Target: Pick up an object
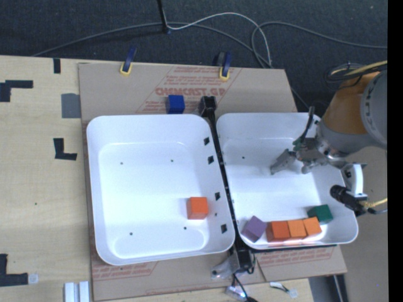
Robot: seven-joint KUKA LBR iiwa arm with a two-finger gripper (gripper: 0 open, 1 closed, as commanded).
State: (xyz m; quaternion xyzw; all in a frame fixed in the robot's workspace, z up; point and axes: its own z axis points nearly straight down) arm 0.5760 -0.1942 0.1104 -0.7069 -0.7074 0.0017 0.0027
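In the left bin (119, 137) an orange cube (198, 207) lies near the lower right corner. Along the right bin's (252, 128) front wall sit a purple block (254, 228), an orange block (278, 231), a second orange block (297, 229), a lighter orange block (312, 227) and a green block (322, 214). My gripper (283, 162) hangs over the middle of the right bin, pointing left, well above the row of blocks. Nothing shows between its fingers.
A blue cube (175, 103) rests on the cardboard behind the left bin. Blue and yellow clamps (128, 61) hold the cardboard's far edge. A black divider (217, 168) runs between the two bins. Cables cross the dark floor at the back.
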